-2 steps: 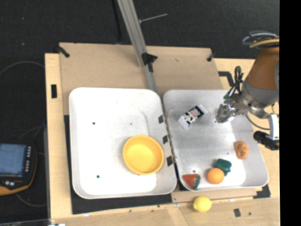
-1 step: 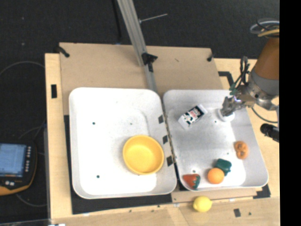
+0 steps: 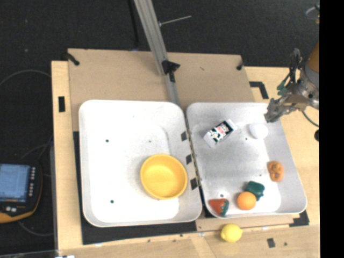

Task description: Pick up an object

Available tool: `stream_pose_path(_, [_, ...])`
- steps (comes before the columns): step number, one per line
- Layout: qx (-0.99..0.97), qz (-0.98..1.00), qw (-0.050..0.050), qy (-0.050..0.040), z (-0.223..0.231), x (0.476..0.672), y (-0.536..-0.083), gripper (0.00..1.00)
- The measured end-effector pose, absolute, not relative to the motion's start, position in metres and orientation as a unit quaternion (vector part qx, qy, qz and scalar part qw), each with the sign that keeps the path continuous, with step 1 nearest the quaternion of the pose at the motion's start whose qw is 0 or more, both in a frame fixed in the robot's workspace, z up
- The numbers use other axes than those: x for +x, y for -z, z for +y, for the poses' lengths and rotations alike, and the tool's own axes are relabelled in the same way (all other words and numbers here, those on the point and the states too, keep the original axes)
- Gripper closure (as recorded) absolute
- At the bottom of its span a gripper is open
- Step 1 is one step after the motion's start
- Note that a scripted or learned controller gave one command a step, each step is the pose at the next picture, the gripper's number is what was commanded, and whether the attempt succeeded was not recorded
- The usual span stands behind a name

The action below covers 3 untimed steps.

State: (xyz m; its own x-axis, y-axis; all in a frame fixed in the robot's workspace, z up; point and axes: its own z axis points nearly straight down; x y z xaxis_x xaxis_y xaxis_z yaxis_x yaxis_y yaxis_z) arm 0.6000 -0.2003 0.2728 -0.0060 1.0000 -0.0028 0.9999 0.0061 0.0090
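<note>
Two white bins on the bench (image 3: 107, 79). Left bin (image 3: 123, 122) has a yellow bowl (image 3: 164, 176). Right bin (image 3: 242, 155) holds a small milk carton (image 3: 220, 131), orange (image 3: 246, 200), green pepper (image 3: 255, 187), strawberry (image 3: 219, 206) and white ball (image 3: 258, 130). A lemon (image 3: 231, 233) sits outside on the bench. The gripper (image 3: 272, 113) hovers at the right bin's far corner, can't tell whether it's open or closed.

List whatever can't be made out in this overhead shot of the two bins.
- Gripper, camera view: too small and dark against the bin rim to tell how its jaws stand.
- Grey arm with the orange band: cut off by the right edge.
- Small black-and-white carton: print too small to read.
- Red object in the right bin's near corner: too small to identify.
- Blue-screened handheld unit: cut off by the left edge.
</note>
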Motion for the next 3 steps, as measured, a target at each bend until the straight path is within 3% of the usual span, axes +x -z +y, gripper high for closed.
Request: stream_pose_path(3, [0.706, 0.708, 0.0, -0.001, -0.045, 0.572, -0.27, 1.0])
